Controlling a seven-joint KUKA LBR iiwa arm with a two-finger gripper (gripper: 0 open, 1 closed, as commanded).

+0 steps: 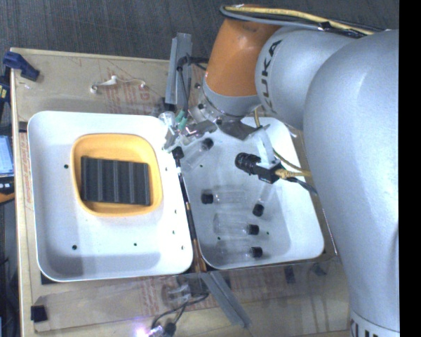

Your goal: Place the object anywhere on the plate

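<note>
Looming closest, the grey arm (337,118) reaches over the right bin (305,248), where clear vials with black caps (233,225) lie. Its gripper (179,133) sits at the bin's top-left corner; finger state: cannot tell. Left bin (49,251) holds the yellow plate (116,146).

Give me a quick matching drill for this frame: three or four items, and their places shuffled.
Items:
1. yellow square plate with dark ribbed centre
2. clear plastic vials with black caps
3. claw
4. blue clamp

Places:
A. bench's far left corner
B. right white bin
C. over the divide between the bins, at the far end
D. left white bin

Pairs: 1-D, 2-B, 3-C, 4-A
</note>
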